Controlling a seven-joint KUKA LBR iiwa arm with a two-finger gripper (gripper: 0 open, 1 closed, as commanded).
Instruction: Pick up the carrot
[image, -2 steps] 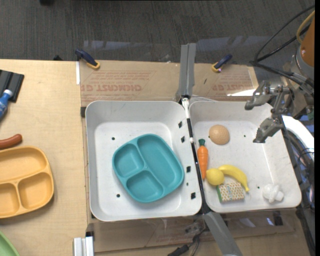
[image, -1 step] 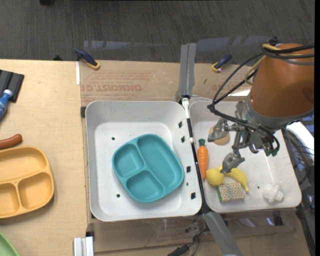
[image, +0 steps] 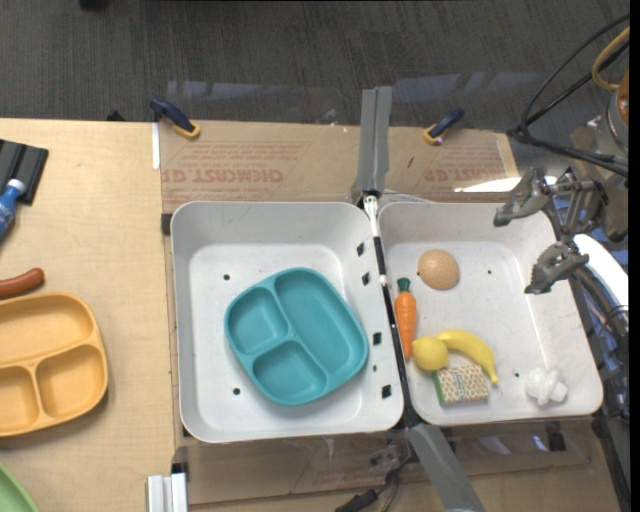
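So the gripper is sitting up at the right bin's far right rim, and its two fingers are spread apart with nothing between them. The carrot is well off to the left of the jaws and a bit nearer the camera, lying along the bin's left wall with its green top pointing away from the camera. Between the jaws and the carrot, closer to the carrot, there's a tan egg. Further toward the camera from the jaws you've got a lemon touching a banana, with a small printed box right below them, and a white crumpled thing in the near right corner. Way left of the jaws, the left bin holds a teal divided plate
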